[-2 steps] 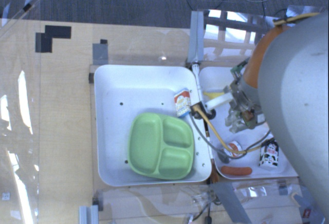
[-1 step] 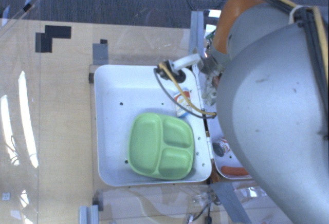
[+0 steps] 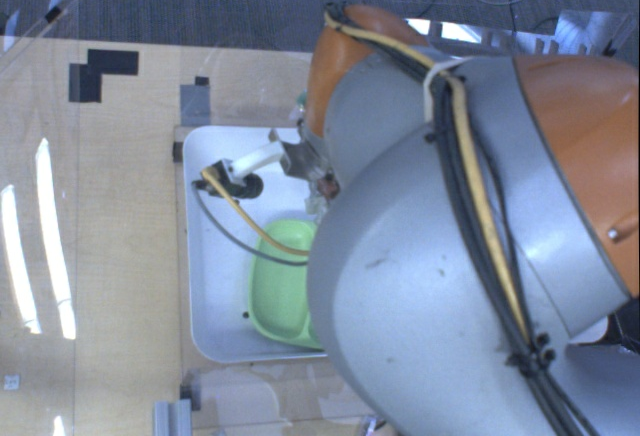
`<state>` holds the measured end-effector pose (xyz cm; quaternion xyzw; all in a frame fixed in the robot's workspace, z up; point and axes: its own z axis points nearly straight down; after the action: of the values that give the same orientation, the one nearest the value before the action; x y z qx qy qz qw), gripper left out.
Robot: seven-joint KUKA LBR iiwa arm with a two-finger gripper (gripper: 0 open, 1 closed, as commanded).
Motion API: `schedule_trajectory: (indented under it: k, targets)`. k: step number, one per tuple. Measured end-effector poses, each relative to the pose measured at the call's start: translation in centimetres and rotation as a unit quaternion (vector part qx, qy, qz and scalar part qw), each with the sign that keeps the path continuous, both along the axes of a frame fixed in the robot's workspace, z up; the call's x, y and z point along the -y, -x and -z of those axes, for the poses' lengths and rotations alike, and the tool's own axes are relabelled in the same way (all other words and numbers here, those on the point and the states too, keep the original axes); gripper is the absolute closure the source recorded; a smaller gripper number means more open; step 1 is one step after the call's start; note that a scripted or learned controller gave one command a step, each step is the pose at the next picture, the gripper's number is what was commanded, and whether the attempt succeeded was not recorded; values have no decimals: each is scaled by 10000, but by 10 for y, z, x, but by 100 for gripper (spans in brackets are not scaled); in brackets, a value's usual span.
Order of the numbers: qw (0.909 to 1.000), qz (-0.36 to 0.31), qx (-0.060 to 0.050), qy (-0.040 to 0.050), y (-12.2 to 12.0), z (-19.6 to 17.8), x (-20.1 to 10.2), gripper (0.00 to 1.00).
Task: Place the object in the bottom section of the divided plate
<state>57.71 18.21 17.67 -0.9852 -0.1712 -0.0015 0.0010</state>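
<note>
A light green divided plate (image 3: 280,289) lies in the white bin (image 3: 215,324), toward its near side; its right part is hidden behind my arm. My gripper (image 3: 318,186) hangs over the bin just beyond the plate's far edge, mostly covered by the wrist and the large grey arm. I cannot make out any object between the gripper's parts.
The bulky grey and orange arm (image 3: 470,244) covers the right half of the view and most of the bin. The wooden bench (image 3: 90,254) stretches to the left, with black marks (image 3: 100,72) at the back left.
</note>
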Motion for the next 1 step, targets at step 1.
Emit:
schedule_trajectory:
  k: [1]
  targets:
    - [10000, 18, 5, 1, -1, 0, 2, 0]
